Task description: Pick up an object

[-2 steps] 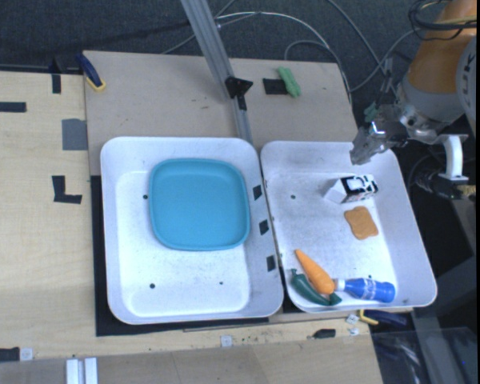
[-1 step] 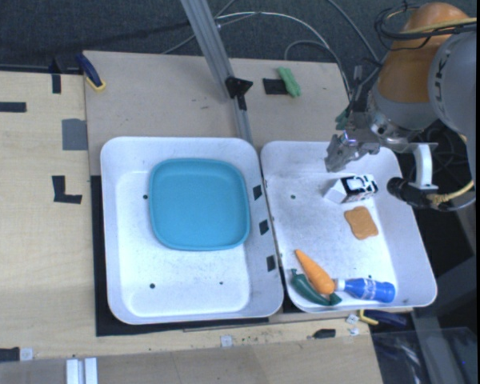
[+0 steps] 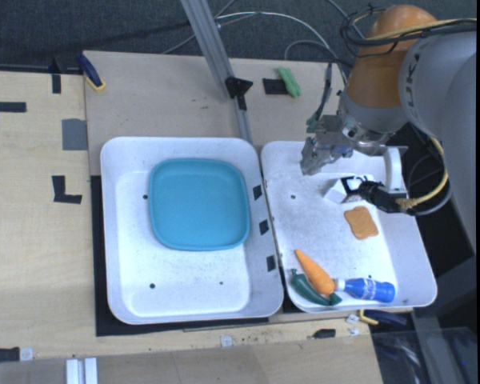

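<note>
Nearest, along the 6 o'clock edge of the right bin [image 3: 404, 242]: a blue-and-white bottle [image 3: 370, 290] on its side toward 5 o'clock, a dark green item [image 3: 308, 294] toward 7 o'clock, and an orange carrot [image 3: 314, 272] lying slantwise on the green item, thin tip toward 11 o'clock. Farther in, slightly toward 3 o'clock of the bin's centre: a flat tan piece [image 3: 361, 222], resting on the bin floor, apart from the carrot. In the left bin [image 3: 116, 238], just beside the right one: a blue plate [image 3: 198, 203], square with rounded corners, lying flat toward 12 o'clock of the bin floor. Beyond the tan piece, at the 11 o'clock corner of the right bin: the end effector [image 3: 311, 165], pointing down over bare bin floor, near the tan piece but not touching it, well apart from carrot and bottle; open or closed state not discernible from this angle. Behind it, toward 1 o'clock: the grey arm [image 3: 444, 78] with its orange band [image 3: 384, 54]. Farthest, on the pale worktop [image 3: 160, 94]: a small green object [image 3: 288, 82] at 12 o'clock of the right bin, a slanted grey metal bar [image 3: 210, 34] rising from the gap between the bins toward 11 o'clock, and a blue-and-yellow clip [image 3: 92, 72] at 11 o'clock of the left bin.
</note>
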Motion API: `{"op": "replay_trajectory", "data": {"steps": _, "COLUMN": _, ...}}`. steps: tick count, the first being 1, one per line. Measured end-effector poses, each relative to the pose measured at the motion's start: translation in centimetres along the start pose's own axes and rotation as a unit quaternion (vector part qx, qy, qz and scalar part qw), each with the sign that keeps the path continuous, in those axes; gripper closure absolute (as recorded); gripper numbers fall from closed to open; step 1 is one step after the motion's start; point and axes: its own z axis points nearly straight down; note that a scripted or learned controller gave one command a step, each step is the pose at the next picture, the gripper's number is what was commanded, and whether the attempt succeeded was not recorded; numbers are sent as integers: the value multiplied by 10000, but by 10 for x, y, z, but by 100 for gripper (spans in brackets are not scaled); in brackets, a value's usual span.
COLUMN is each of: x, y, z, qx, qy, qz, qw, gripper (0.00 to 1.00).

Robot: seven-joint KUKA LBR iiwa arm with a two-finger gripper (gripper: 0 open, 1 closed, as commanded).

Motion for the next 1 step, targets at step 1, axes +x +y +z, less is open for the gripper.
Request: {"op": "replay_trajectory", "data": {"steps": 1, "x": 55, "y": -11, "z": -11, "qx": -3, "qy": 4, "qz": -16, "qw": 10000, "gripper": 100}}
